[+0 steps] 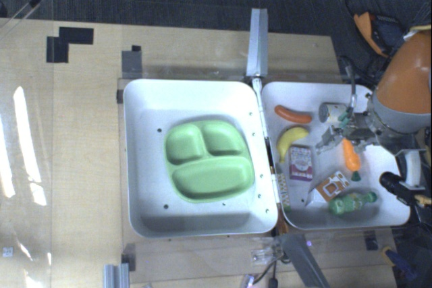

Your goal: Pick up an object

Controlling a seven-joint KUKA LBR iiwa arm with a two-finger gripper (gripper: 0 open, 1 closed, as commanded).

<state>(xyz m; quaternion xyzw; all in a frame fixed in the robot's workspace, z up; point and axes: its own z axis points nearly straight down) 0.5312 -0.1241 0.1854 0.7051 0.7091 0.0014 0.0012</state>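
Observation:
The right bin (395,216) holds several small objects. A red-orange sausage (293,114) lies at its back left, with a yellow banana (291,139) just in front of it. A purple packet (301,163) sits below the banana. An orange carrot (351,156), a brown carton (331,186) and a green bottle (351,202) lie toward the front right. My gripper (335,126) hangs low over the bin's middle, just above and left of the carrot, right of the banana. I see nothing held in it.
The left bin (145,111) carries a green divided plate (208,160). A metal divider post (258,44) stands between the bins at the back. The arm's orange band (408,74) and grey wrist (398,119) overhang the right bin's right side. Cables lie on the dark floor behind.

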